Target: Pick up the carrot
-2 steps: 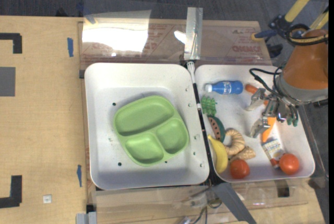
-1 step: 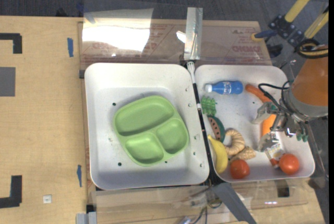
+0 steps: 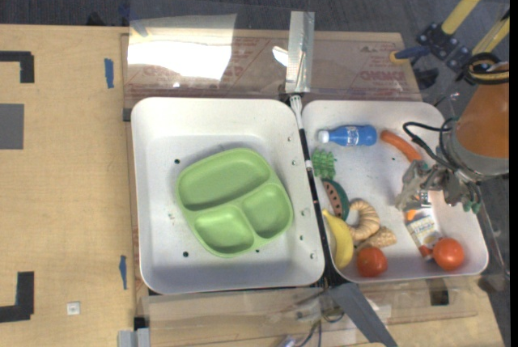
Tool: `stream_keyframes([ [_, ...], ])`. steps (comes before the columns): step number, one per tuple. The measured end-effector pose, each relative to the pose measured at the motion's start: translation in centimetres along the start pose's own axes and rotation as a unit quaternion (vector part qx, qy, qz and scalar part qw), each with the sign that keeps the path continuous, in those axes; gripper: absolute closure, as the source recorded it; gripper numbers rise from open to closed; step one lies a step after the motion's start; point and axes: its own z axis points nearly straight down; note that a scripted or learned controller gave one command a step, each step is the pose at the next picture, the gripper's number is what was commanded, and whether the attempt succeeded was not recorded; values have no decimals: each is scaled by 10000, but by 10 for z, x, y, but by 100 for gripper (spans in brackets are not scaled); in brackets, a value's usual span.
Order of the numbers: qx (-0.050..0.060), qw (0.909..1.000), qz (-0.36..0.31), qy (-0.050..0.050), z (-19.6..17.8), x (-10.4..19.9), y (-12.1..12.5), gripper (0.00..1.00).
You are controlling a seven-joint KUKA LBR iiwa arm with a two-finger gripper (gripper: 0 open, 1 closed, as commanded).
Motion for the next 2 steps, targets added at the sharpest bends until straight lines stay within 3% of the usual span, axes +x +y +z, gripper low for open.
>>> stream_keyframes([
  [1, -2, 10000, 0, 9, 1, 0, 0, 0],
  [2, 2, 10000, -2, -34, -11, -2, 1, 100],
])
